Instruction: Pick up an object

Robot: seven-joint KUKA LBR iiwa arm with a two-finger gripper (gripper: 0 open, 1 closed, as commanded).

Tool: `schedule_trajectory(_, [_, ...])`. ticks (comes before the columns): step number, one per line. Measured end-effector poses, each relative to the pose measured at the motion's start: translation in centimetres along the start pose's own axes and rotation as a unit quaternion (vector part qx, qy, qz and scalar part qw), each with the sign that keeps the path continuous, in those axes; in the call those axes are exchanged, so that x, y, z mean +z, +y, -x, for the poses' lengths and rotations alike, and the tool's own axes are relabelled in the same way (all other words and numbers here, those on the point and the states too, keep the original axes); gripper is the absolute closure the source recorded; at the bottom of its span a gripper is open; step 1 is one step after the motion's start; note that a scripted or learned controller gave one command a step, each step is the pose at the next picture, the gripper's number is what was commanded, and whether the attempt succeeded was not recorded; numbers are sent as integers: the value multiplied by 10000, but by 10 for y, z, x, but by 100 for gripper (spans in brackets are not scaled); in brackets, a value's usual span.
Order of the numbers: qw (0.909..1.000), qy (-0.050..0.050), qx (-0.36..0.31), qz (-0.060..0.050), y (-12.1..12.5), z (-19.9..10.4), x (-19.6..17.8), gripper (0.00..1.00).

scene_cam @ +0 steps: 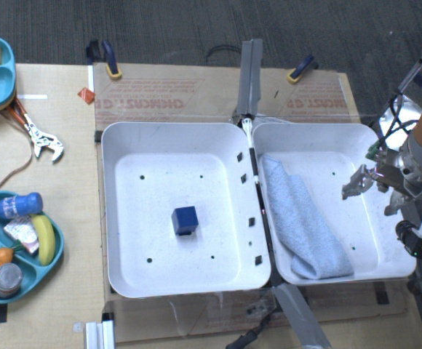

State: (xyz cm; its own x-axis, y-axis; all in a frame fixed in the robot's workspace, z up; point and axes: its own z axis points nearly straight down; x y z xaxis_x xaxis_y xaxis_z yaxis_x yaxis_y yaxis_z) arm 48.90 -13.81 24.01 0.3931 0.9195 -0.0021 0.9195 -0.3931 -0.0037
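Cardboard [160, 93] printed CHEMCAST, blue cube [185, 219] in left bin [116, 195]; gripper [375, 187] spread, holding nothing

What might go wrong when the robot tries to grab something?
The gripper hangs at the right bin's far side, so the blue block in the left bin is a long reach. The light blue towel is soft and lies flat, so the gripper may slip off it or pinch just a fold.
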Motion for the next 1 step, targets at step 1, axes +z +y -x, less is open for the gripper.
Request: schedule_trajectory(1, [9827,1,1850,4,-50,-88,-13,0])
